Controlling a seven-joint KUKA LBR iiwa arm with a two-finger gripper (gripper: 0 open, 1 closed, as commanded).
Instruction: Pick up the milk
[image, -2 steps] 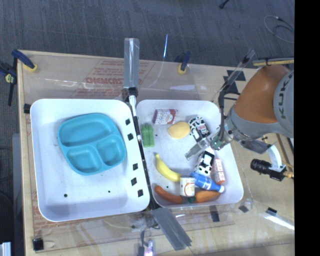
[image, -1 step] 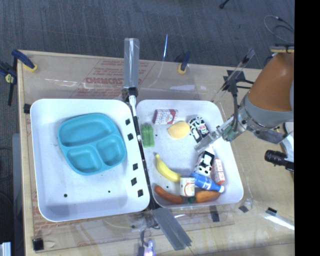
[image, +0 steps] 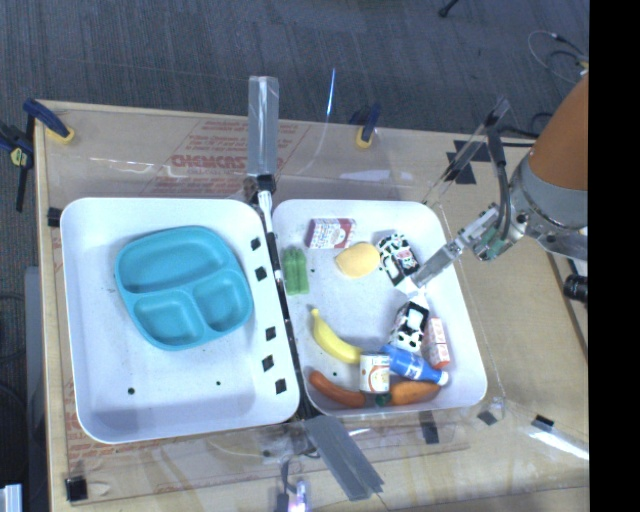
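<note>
A small carton with black and white cow spots, the milk, lies in the right bin near its back right, beside a yellow lemon. A second cow-spotted carton lies further forward. My gripper reaches in slantwise from the right. Its tip hangs just right of and slightly in front of the first carton, between the two spotted cartons. Nothing shows held in it.
The right bin also holds a red and white carton, a green piece, a banana, a blue bottle, a sausage and a carrot. The left bin bears a blue divided plate.
</note>
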